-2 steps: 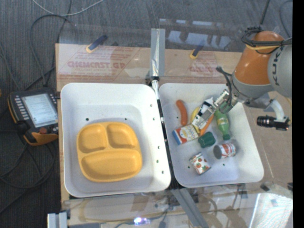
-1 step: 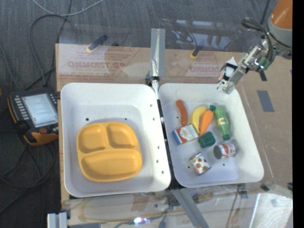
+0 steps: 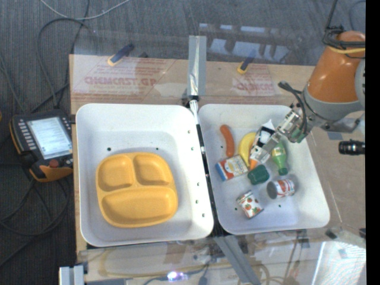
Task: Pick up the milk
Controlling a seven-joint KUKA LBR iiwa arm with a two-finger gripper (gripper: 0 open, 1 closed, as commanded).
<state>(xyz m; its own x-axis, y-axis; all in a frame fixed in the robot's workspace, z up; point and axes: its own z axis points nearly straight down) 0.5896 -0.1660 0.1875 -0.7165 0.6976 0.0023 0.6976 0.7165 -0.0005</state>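
Nearest me, at the front of the right bin (image 3: 309, 215), a small strawberry-printed carton (image 3: 250, 205) lies on its side beside a red-and-silver can (image 3: 281, 187). Further back sits the clutter: a dark green cup (image 3: 258, 174), a green bottle (image 3: 279, 159), a banana (image 3: 247, 146), a sausage (image 3: 228, 140), and the milk (image 3: 231, 168), a little orange-and-white carton lying flat just left of the cup. The gripper (image 3: 265, 141) hangs low over the back of this pile, above the banana and a white packet (image 3: 259, 153), a little apart from the milk. From where I stand I cannot tell how its fingers are set. Nothing looks lifted; the milk rests on the bin floor, so I'd judge the pick not yet made, with the reach, the closing and the raising all left. The left bin (image 3: 89, 123) holds a yellow tray (image 3: 138, 189).
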